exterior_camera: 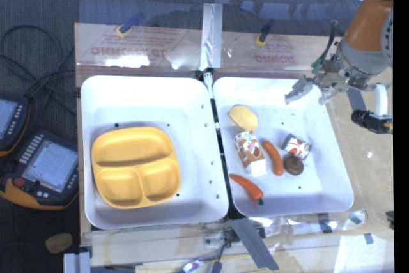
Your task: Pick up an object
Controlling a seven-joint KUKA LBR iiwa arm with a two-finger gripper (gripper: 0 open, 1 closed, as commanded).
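Observation:
The right bin [332,169] holds several small items: a yellow lemon-shaped piece [243,117], a small printed carton [249,151], an orange-red sausage [273,158], a small can on its side [298,147], a brown round piece [293,165] and a red chili pepper [247,187]. My gripper [312,94] hangs over the bin's far right corner, above and to the right of the items. Its fingers are spread open with nothing between them.
A yellow divided plate [135,165] lies in the left bin [96,99]. A low wall [217,137] separates the two bins. Cables and a teach pendant [38,169] lie off the bench at the left.

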